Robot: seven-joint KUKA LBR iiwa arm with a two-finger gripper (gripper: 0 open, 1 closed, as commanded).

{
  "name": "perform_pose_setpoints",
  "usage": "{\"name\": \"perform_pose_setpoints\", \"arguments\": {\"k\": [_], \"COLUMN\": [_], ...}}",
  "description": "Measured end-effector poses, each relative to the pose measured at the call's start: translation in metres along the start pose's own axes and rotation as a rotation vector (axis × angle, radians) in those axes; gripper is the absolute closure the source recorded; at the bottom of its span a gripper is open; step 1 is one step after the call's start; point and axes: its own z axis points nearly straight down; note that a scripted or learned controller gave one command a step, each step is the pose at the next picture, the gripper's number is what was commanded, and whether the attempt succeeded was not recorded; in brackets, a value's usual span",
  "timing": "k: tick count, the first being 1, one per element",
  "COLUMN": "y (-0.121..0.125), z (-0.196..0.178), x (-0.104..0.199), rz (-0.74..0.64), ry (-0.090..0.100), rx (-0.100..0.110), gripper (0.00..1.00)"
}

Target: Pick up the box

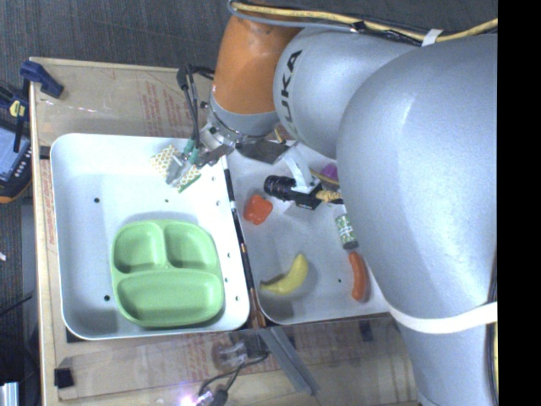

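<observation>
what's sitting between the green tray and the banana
In the camera view, the adjoining bin walls run between the green tray and the banana; otherwise just bare white bin floor.

Arm (397,142): grey casing, orange band above the wrist
Small patterned cardboard box (173,163): pale with green checks
Sectioned plastic tray (167,273): light green
Two shallow plastic bins (72,227): white
Curved toy banana (287,277): yellow
Rounded toy pepper (258,208): red-orange
Toy sausage (359,276): orange-red
Wooden bench top (118,91): pale tan
</observation>
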Motion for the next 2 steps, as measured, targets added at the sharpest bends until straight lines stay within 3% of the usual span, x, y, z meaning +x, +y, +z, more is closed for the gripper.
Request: {"name": "perform_pose_setpoints", "arguments": {"k": [1,2], "y": [-0.060,-0.067], "z": [-0.016,0.010], "x": [-0.010,0.025], "rz": [0.086,0.269], "ry": [-0.001,0.001], "rx": [-0.001,0.001], "gripper": [1.00,1.00]}}
